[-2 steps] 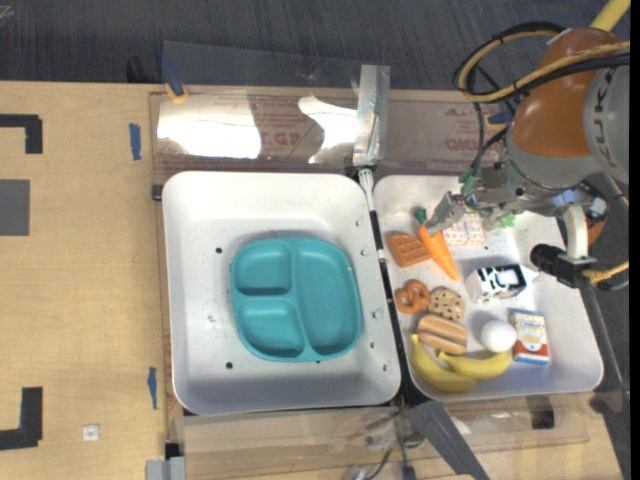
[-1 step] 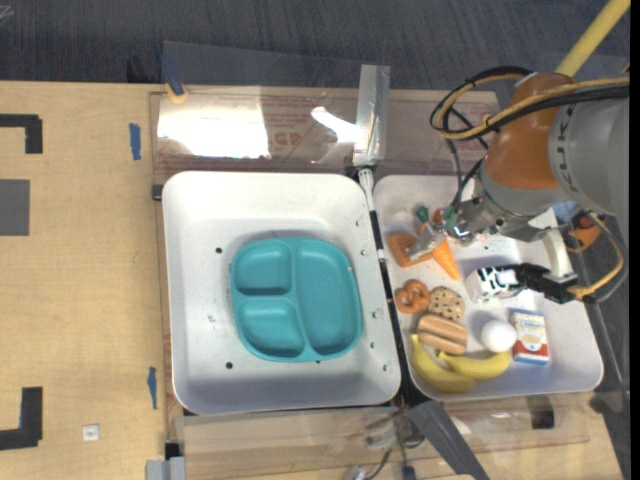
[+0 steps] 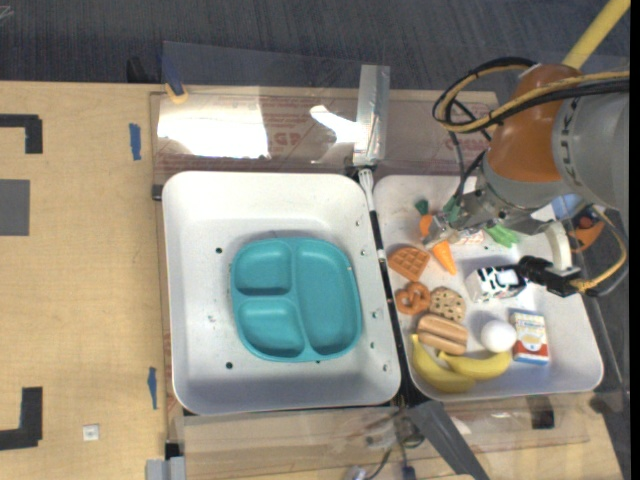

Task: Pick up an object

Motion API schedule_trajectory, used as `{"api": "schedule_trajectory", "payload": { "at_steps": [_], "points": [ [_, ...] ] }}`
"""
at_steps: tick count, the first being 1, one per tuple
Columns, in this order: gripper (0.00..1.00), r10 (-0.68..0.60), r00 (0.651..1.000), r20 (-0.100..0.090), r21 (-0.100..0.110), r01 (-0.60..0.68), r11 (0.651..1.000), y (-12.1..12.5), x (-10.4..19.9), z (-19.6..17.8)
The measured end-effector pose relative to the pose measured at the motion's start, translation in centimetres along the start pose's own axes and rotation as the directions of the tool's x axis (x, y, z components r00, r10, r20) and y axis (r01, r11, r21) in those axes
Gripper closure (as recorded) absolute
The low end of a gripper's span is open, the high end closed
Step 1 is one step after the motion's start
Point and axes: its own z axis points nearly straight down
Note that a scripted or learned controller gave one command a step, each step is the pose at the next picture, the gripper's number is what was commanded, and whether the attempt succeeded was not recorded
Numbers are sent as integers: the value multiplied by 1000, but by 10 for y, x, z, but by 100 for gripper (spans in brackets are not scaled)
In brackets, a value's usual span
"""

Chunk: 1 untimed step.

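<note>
The right bin [image 3: 585,363] holds several toy foods: a waffle [image 3: 408,262], a pretzel [image 3: 412,297], a cookie [image 3: 446,304], a hot dog [image 3: 441,332], a banana [image 3: 455,370], a white egg [image 3: 495,336], a small carton [image 3: 530,336] and a black-and-white piece [image 3: 494,281]. An orange carrot [image 3: 443,256] lies near the bin's upper left. My gripper [image 3: 458,220] hangs low over that corner, just above the carrot and beside a green piece [image 3: 502,235]. Nothing visibly sits in its grasp.
The left bin [image 3: 190,268] carries a teal divided plate [image 3: 297,298]. A ridge [image 3: 378,268] separates the two bins. Black and yellow cables [image 3: 470,98] loop above the wrist, and a black clip [image 3: 548,273] juts over the right bin.
</note>
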Motion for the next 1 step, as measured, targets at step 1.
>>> {"api": "schedule_trajectory", "payload": {
  "at_steps": [1],
  "points": [
    [100,188,982,-4,28,-188,982,59,47,-97]
  ]
}}
